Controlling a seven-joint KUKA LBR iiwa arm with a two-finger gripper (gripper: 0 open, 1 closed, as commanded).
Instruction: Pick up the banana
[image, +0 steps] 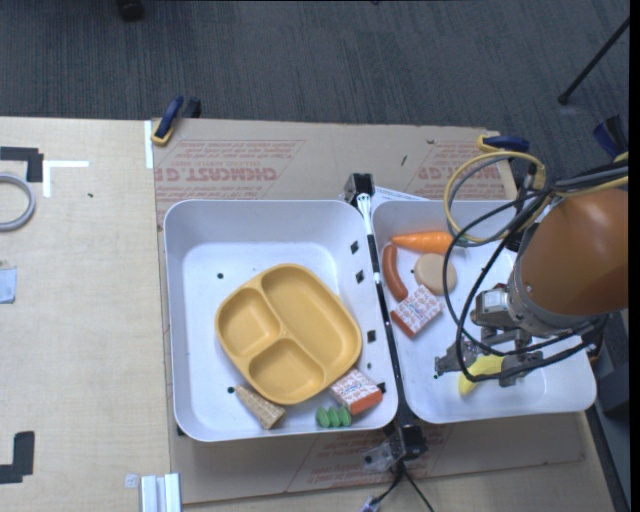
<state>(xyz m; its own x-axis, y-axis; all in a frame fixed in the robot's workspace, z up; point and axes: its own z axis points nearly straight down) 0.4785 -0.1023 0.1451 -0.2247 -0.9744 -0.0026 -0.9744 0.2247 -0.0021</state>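
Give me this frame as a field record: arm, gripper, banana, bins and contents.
arm: reaches in from the right, over the right bin
gripper: low over the banana; finger state cannot be told
banana: yellow, in right bin, partly hidden by gripper
right bin, other items: carrot, sausage, round beige piece, red-and-white box
left bin: yellow divided plate, cracker, green item, small orange box

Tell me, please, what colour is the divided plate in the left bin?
The divided plate is yellow, a mustard shade, seen in the camera view.
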